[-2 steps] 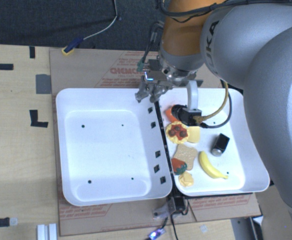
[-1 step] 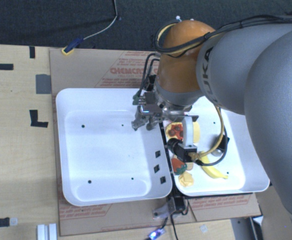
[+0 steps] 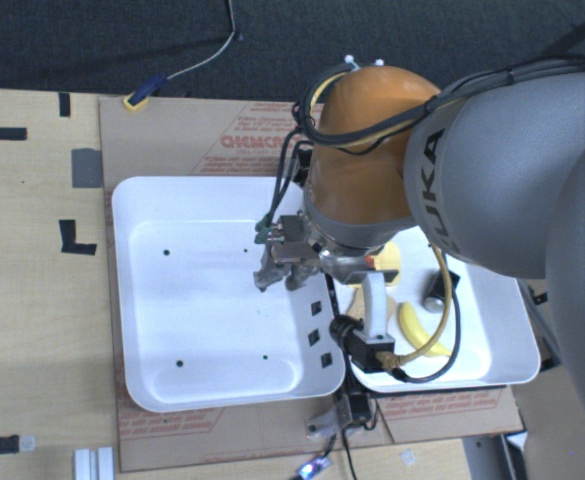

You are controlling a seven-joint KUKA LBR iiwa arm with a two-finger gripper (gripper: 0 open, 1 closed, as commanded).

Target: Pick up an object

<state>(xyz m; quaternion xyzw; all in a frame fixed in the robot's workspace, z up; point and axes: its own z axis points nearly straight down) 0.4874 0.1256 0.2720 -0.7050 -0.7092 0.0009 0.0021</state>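
The end effector [image 3: 277, 268] hangs over the left bin [image 3: 142, 298], its grip too hidden to tell, so it should go right to the yellow banana [image 3: 413, 324] in the right bin [image 3: 492, 358].

"KUKA" on the arm [image 3: 492, 183]

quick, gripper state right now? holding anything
Gripper: cannot be told whether open or closed; it sits over the left bin near the divider, with no object seen between its tips.
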